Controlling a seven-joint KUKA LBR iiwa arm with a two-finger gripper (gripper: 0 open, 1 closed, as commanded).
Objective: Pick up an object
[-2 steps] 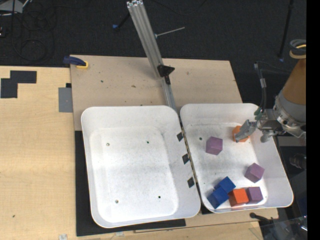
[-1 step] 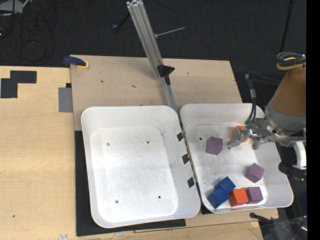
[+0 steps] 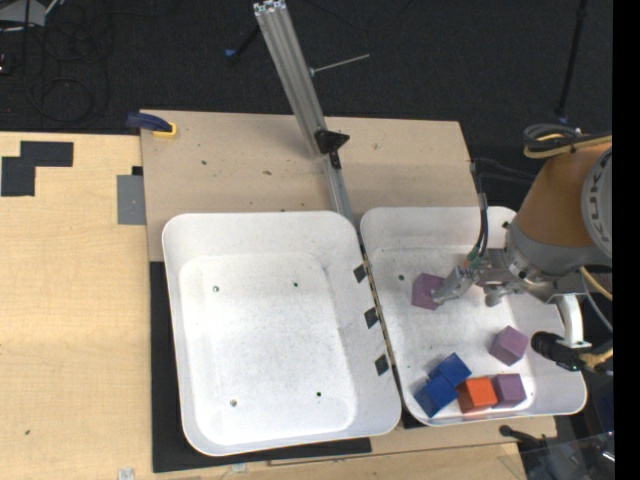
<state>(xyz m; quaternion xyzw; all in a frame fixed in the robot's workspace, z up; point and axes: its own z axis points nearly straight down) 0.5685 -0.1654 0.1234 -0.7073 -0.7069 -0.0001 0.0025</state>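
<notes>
In the right bin (image 3: 400,233), a purple block (image 3: 427,290) lies near the left wall. My gripper (image 3: 474,286) hangs low just to its right and is open. One finger (image 3: 455,282) reaches the block's right side, and the block is not between the fingers. A second purple block (image 3: 509,344) lies further toward the front. Along the front wall sit two blue blocks (image 3: 443,382), an orange block (image 3: 478,394) and a third purple block (image 3: 511,388).
The left bin (image 3: 180,238) stands beside the right one, with black clips (image 3: 371,316) along the shared wall. A slanted metal rail (image 3: 298,88) rises behind the bins. The arm's orange band (image 3: 560,198) overhangs the right bin's right side.
</notes>
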